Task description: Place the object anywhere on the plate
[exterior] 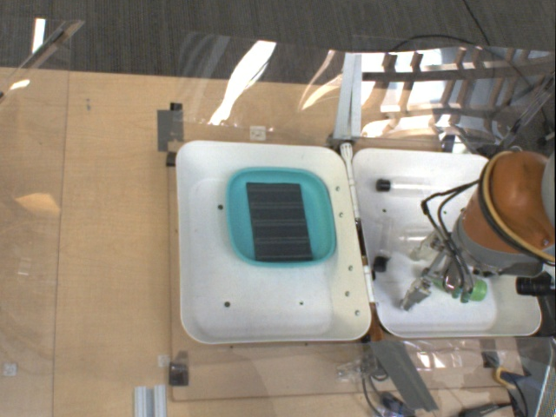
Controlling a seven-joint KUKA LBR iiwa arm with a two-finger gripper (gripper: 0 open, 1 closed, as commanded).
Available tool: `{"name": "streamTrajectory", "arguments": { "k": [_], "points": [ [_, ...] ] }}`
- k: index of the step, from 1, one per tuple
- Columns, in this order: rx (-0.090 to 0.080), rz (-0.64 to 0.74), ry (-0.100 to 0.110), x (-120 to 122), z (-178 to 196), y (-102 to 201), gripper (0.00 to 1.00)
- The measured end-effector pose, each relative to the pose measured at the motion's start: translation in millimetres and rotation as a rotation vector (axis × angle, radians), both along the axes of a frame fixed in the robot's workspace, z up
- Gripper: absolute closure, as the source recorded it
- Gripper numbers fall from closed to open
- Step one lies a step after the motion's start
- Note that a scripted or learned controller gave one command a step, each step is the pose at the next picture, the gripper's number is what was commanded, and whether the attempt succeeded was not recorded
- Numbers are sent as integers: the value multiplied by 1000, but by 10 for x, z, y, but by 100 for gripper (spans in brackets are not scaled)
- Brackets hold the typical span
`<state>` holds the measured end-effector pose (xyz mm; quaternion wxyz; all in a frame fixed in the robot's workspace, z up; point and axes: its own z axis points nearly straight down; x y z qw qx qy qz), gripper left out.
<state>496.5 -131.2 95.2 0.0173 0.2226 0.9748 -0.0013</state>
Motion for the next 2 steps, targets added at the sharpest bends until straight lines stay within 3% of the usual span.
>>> {"name": "streamTrajectory", "arguments": {
  "k": [1, 2],
  "points": [
    [1, 13, -2, 4, 2, 405, 0],
    [5, 100, 23, 230, 753, -423, 0]
  ]
}}
